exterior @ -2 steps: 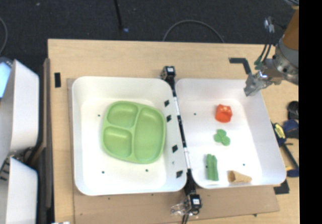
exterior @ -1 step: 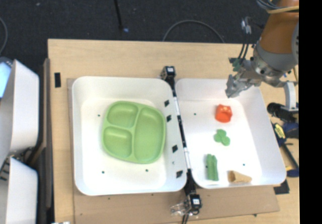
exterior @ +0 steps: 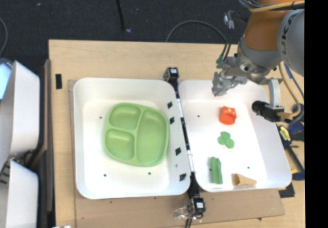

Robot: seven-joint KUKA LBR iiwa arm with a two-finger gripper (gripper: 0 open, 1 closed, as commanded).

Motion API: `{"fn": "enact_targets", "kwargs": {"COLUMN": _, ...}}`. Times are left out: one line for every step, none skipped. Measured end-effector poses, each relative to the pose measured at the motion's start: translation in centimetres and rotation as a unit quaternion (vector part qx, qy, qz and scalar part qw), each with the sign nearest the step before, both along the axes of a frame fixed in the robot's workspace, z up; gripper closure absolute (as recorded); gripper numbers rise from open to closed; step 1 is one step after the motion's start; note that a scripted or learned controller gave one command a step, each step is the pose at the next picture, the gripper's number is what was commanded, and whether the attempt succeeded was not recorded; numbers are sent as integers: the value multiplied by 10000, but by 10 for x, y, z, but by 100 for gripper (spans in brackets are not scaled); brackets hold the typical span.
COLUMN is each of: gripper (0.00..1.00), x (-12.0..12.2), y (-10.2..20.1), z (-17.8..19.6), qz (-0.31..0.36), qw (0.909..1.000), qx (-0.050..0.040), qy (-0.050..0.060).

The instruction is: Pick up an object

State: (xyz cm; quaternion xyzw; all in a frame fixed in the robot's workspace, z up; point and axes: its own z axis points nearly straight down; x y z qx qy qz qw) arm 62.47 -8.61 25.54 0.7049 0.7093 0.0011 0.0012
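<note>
A green sectioned plastic plate [exterior: 137, 133] is being held in the left white bin [exterior: 82, 119]. An orange block [exterior: 228, 115], green pieces [exterior: 226, 140] and a tan wedge [exterior: 243, 180] are lying in the right bin [exterior: 202, 99], whose upper edge is being overhung by the gripper [exterior: 221, 88].

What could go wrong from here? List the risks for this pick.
1. The gripper hangs over the far end of the right bin, short of the orange piece; dropping straight down would likely close on bare floor.
2. The tan wedge and green block lie near the bin's front wall, which may block a finger.
3. The small green piece looks low and lumpy, so it could slip out.
</note>
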Motion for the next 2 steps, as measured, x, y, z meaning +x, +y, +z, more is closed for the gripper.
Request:
{"fn": "enact_targets", "kwargs": {"gripper": 100, "x": 7, "y": 50, "z": -13, "qz": -1, "qw": 10000, "qx": 1, "qy": 19}}
{"fn": "enact_targets", "kwargs": {"gripper": 100, "x": 15, "y": 111, "z": -15, "qz": 9, "qw": 10000, "qx": 7, "qy": 7}}
